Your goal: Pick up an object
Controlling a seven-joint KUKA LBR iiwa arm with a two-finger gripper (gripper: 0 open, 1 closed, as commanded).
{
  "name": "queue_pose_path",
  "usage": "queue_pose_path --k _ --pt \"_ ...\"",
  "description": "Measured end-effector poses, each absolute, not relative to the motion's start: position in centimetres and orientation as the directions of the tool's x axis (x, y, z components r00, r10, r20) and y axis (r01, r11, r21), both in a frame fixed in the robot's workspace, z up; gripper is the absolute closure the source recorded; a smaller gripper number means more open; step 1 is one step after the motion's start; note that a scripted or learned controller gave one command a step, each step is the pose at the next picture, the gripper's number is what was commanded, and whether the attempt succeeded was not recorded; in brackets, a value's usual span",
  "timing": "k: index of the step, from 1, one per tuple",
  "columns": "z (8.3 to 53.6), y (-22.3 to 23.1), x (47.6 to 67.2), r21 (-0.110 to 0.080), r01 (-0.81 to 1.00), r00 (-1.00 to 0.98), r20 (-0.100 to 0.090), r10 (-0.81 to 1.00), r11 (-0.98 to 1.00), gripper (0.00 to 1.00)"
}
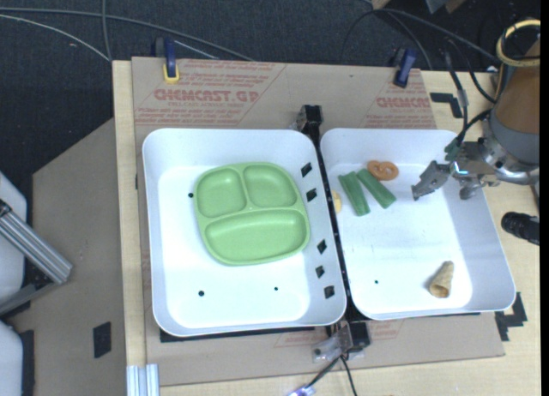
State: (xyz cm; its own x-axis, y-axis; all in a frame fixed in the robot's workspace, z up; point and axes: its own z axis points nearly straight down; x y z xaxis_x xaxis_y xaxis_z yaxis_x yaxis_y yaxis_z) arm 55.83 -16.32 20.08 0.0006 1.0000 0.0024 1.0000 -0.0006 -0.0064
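Observation:
In the right bin lie two green sticks side by side, an orange ring-shaped piece just behind them, and a tan cone-shaped piece near the front right corner. My gripper hangs over the bin's back right area, right of the orange piece, with nothing visible between its fingers. One dark finger points down and to the left. The orange-banded wrist stands above it at the right edge.
The left bin holds a green divided plate. A black clip divider runs between the bins. Blue clamps hold the cardboard base at the back. A small yellow bit sits at the right bin's left wall.

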Motion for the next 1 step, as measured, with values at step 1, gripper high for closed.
queue_pose_path --k 1 --pt "13.79 -16.50 55.43 -0.008 1.000 0.001 0.003 1.000 -0.001 0.00"
